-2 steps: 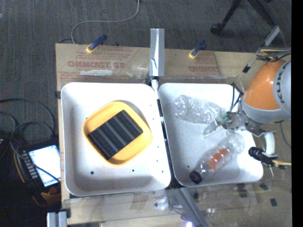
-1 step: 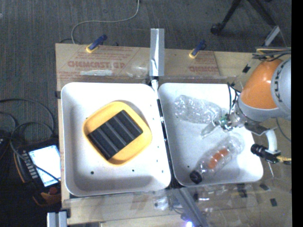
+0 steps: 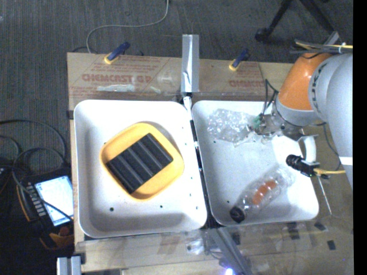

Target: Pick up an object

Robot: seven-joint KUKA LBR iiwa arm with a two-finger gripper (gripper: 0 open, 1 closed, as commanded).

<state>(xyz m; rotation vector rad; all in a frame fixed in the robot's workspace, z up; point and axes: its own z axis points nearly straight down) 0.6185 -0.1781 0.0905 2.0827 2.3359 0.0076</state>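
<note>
Objects are spread over both bins, and none is seen lifted, so the pick is judged not yet made. A yellow block with a black ribbed top [image 3: 143, 159] is set in the left bin [image 3: 80, 153], well apart from the gripper [image 3: 265, 123]. A clear bottle [image 3: 264, 192] is laid in the right bin [image 3: 241, 165], nearer the viewer than the gripper. Crumpled clear plastic [image 3: 229, 125] is found just beside the gripper, near the far wall. Whether the gripper is open or closed cannot be told. Open floor is left mid-bin; the walls crowd the bottle and the plastic.

"chemcast gp" on backboard [image 3: 123, 79], reversed.
</note>
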